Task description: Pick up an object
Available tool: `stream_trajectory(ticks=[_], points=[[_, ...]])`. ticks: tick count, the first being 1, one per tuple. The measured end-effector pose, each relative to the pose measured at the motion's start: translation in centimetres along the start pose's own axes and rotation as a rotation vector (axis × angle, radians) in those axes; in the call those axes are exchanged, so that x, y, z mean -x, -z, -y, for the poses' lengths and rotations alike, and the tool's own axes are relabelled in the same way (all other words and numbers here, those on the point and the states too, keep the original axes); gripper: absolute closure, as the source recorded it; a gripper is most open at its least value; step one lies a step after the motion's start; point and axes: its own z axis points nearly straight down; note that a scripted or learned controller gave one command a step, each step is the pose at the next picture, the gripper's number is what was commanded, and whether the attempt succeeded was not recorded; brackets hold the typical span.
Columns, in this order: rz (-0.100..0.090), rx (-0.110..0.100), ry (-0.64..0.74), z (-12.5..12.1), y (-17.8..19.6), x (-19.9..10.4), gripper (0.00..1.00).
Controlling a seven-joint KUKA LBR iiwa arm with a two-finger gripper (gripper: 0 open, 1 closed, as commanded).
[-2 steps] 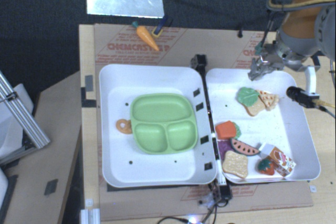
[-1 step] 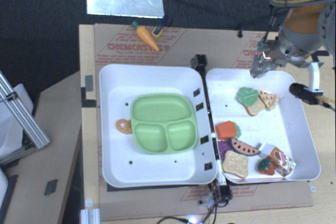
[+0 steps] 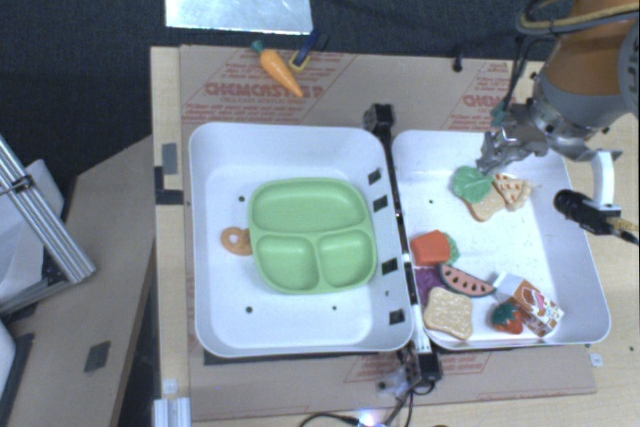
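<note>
Two white bins sit side by side on the table (image 3: pixel 170 245), and the action is all over the right bin (image 3: pixel 585 315). The grey arm (image 3: pixel 590 55) reaches in from the right, and its claw (image 3: pixel 492 158) is down at the far edge of that bin, right over a green leafy toy (image 3: pixel 468 182). Whether the claw is parted or clamped, I can't tell from here.

Taking that green leafy toy as the marker: touching it on the near side is a toast slice (image 3: pixel 487 206), and just right of it a waffle piece (image 3: pixel 512 189). Nearer to us sits an orange block (image 3: pixel 431 247), then a watermelon slice (image 3: pixel 467 281), a second bread slice (image 3: pixel 449 314), a strawberry (image 3: pixel 505 317) and a small carton (image 3: pixel 533 303) toward the near corner.

Well to the left, the left bin (image 3: pixel 215 155) carries a green divided plate (image 3: pixel 309 233) with a small pretzel (image 3: pixel 236 241) beside it. Beyond that bin, a toy carrot (image 3: pixel 280 71) lies on the table.
</note>
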Motion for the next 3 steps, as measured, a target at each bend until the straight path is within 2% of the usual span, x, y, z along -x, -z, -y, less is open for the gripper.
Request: stream_trajectory(ticks=[1, 3], points=[[0.0, -0.003, -0.001, 4.2, -0.7, -1.0, 1.0], [0.0, 0.0, -0.001, 4.4, -2.0, -1.5, 1.0]])
